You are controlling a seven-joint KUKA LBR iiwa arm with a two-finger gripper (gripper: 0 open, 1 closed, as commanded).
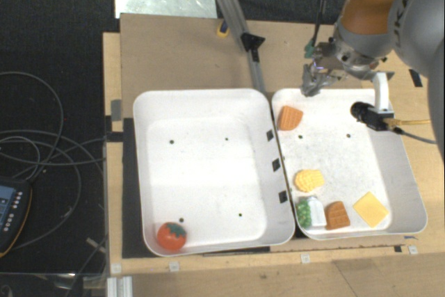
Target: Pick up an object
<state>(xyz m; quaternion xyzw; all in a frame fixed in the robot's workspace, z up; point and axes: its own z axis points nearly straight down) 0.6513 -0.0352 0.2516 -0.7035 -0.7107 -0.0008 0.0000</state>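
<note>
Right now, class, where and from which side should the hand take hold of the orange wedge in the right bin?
Grip the orange wedge across its two flatter sides, coming straight down from above. It lies alone near the right bin's top-left corner, with open floor around most of it, though the bin wall sits close on its left.

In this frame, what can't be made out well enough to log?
- Gripper, camera view: dark and small against the right bin's far rim; its state is unreadable.
- Green item: partly covered by a white piece at the near wall; identity unclear.
- Arm: cut off by the top and right edges.
</note>
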